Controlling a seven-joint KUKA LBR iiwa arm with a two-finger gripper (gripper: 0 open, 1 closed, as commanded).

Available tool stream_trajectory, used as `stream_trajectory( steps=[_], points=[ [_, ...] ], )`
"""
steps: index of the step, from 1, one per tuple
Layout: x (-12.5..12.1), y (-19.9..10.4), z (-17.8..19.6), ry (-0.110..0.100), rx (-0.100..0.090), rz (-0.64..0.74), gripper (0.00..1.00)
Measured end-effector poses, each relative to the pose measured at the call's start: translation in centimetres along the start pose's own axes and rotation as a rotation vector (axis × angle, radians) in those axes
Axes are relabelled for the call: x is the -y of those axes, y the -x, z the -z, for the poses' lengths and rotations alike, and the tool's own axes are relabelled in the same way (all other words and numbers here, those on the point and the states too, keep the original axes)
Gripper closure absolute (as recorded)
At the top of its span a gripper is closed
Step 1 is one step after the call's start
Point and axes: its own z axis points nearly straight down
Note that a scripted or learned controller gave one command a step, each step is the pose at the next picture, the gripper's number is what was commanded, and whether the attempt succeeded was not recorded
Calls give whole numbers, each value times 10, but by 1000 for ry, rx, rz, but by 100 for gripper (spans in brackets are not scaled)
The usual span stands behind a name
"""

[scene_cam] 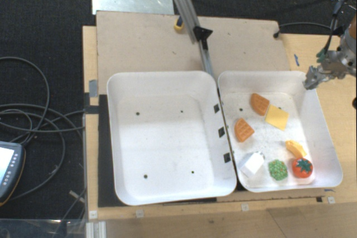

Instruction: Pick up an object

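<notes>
Six small objects lie scattered in the right bin, likely tipped in loose for picking: two orange bread-like pieces, one yellow slab, one small orange-yellow piece, one white block, one green lump and one red tomato-like toy, which makes seven. The left bin sits beside it. The gripper hangs over the right bin's far right rim, apart from every object; whether it's spread or closed I cannot tell.

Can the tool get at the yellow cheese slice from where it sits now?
Probably yes. The tool hovers at the right bin's upper right rim, and the yellow cheese slice lies flat with open floor between them.
</notes>
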Motion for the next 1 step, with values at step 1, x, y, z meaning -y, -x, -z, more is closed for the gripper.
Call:
stream_trajectory(
  steps=[1],
  points=[
    [9,-53,10,-6,-5,5,100]
  ],
)
